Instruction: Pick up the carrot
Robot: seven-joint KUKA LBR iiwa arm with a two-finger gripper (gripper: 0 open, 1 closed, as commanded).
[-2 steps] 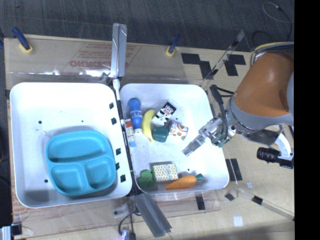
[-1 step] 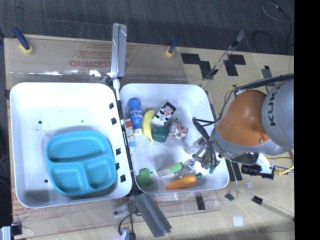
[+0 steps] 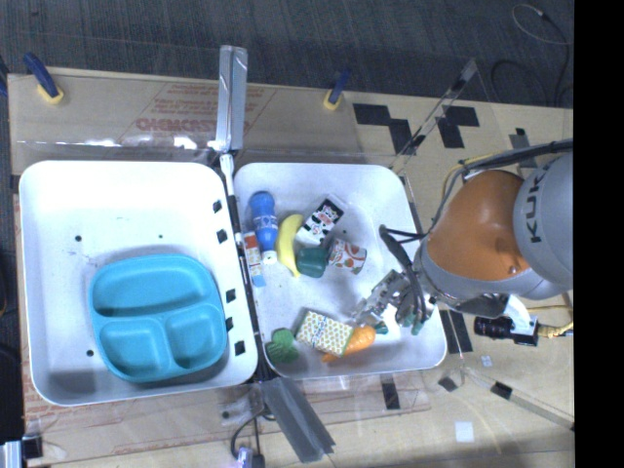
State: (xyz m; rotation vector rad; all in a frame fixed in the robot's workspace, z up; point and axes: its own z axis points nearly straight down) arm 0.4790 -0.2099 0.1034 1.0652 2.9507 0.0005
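Camera view: carrot (image 3: 357, 340) just beside hand (image 3: 382, 310), finger state unclear.

Dark carpet floor (image 3: 292, 18) beyond tan bench (image 3: 546, 427); blue clamps (image 3: 44, 78).

Tan tabletop (image 3: 546, 408), marked with black squares near the far right and small black patches near the front. Bearing two shallow white bins side by side, touching along a shared edge: left bin (image 3: 49, 261), right bin (image 3: 390, 188). Two blue clamps (image 3: 44, 78) at its far edge, one by the left corner, another (image 3: 337, 90) near the middle.
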